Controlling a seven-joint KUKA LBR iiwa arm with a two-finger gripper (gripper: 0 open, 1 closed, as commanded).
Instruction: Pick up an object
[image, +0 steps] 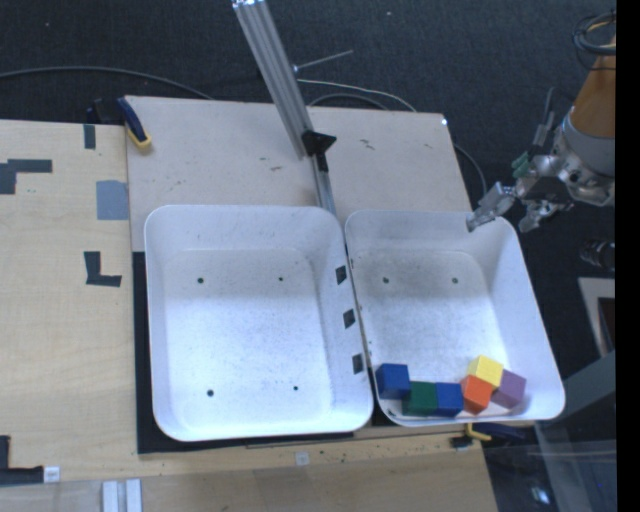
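- The blocks sit bunched in the near corner of the right bin (520, 290): blue block (393, 379), green block (423, 398), orange block (477, 393), yellow block (486, 371), purple block (510, 387).
- They look like small, hard, light cubes with smooth faces; I'd judge them stiff and a bit slippery.
- The blue block stands a little apart, so its flat opposite sides seem the easiest hold.
- The gripper (487, 214) hovers over the bin's far rim, well away from the blocks, with nothing in it; how wide it stands I cannot tell.
- Both bins are glossy white plastic on a pale wooden desk (60, 300).
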